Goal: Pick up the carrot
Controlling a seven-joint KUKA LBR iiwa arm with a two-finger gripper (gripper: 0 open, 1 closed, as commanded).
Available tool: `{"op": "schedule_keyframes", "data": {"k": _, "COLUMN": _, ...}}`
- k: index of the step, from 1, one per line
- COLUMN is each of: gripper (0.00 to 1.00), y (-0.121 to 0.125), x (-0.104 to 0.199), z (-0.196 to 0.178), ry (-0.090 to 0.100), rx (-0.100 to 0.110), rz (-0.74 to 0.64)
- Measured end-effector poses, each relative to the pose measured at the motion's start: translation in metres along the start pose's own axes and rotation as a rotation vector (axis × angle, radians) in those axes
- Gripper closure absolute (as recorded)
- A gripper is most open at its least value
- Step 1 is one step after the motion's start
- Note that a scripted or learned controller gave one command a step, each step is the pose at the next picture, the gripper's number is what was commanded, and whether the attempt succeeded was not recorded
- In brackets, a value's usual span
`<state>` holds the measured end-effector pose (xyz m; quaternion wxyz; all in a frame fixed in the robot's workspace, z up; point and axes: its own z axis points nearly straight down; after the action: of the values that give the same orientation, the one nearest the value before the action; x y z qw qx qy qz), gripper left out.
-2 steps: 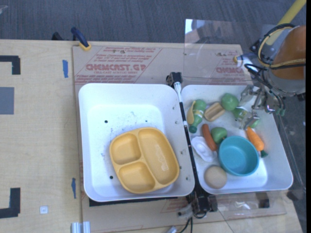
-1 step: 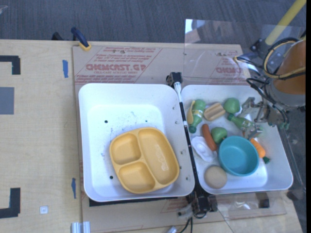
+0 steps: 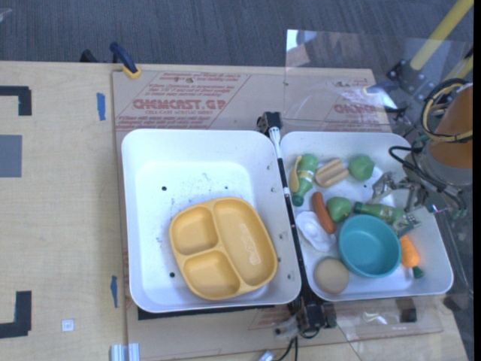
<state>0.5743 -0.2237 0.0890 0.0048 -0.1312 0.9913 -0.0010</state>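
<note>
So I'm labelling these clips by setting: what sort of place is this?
Probably a robotics lab bench, not a kitchen: two white bins sit on a board marked with tape, the food looks like plastic toys, and a cabled gripper reaches in beside a carrot.

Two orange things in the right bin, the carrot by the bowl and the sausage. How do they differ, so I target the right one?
The carrot is bright orange with a green end; the sausage is darker, reddish-orange all over. The carrot lies right of the blue bowl, near the bin's right wall; the sausage lies left of the bowl, toward the bin's middle. The carrot looks shorter and stubbier; the sausage longer and slimmer. Both lie flat, slanted alike.
</note>
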Motion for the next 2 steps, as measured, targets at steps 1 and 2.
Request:
{"op": "schedule_keyframes", "data": {"k": 1, "gripper": 0.00, "y": 0.018, "x": 0.053, "z": -0.001, "ry": -0.007, "rx": -0.001, "rz": -0.224}}
{"op": "schedule_keyframes", "data": {"k": 2, "gripper": 0.00, "y": 0.012, "x": 0.010, "z": -0.199, "ry": -0.008, "rx": 0.007, "rz": -0.353}}
